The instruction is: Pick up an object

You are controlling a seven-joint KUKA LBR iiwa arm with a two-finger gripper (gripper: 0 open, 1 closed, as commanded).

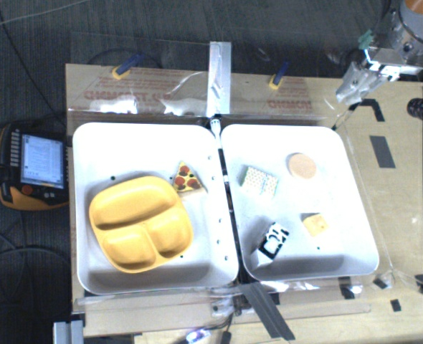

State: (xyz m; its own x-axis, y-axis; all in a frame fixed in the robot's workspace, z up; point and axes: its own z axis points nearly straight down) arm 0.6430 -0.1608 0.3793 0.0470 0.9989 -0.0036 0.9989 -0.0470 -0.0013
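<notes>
The right bin (355, 192) holds four small things, any of which could be picked, and it serves here as the landmark. Near its middle, toward the divider, lies a pale speckled square pad (259, 181); just up and to the right of that, well inside the bin's far half, rests a round tan disc (302, 166). Toward the bin's near side sits a small yellow wedge (315, 224), and to the left of the wedge, close to the bin's near-left corner, a black-and-white block (272, 241) lies tilted. All four lie apart from one another on the white floor. Beyond the bin's far-right corner, outside its rim and over the tan bench (398, 213), hangs the gripper (355, 84), with the grey wrist and a bit of the orange band above it at the picture's upper right; whether its tips stand apart or together cannot be told, and nothing is seen between them. To the left of the right bin, touching it along the divider, is the left bin (97, 149), which carries a yellow divided plate (140, 223) and, just beside the plate toward the divider, a toy pizza slice (187, 178). Far left of both bins, a handheld pendant (36, 167) with a lit screen rests on the dark floor.
</notes>
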